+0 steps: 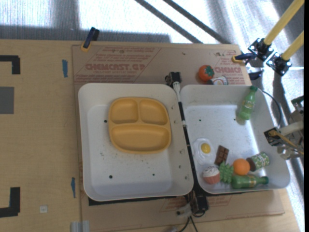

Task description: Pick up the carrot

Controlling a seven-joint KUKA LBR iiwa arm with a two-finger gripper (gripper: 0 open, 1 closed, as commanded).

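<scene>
Gripper state: cannot tell. Carrot [241, 166] orange, rounded, leafy green top, in right white bin [217, 110].

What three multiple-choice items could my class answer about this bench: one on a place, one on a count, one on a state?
1. Where does the carrot lie?
A. in the left bin
B. on the cardboard behind the bins
C. in the right bin

2. How many compartments has the yellow plate?
A. two
B. three
C. five

3. How does the dark green bottle beside the carrot rest?
A. lying on its side
B. standing upright
C. propped upside down

Answers:
1 C, as the carrot sits among the toys at the right bin's near edge.
2 B, as two small sections sit above one long one.
3 A, as its length runs flat along the bin floor.
</scene>
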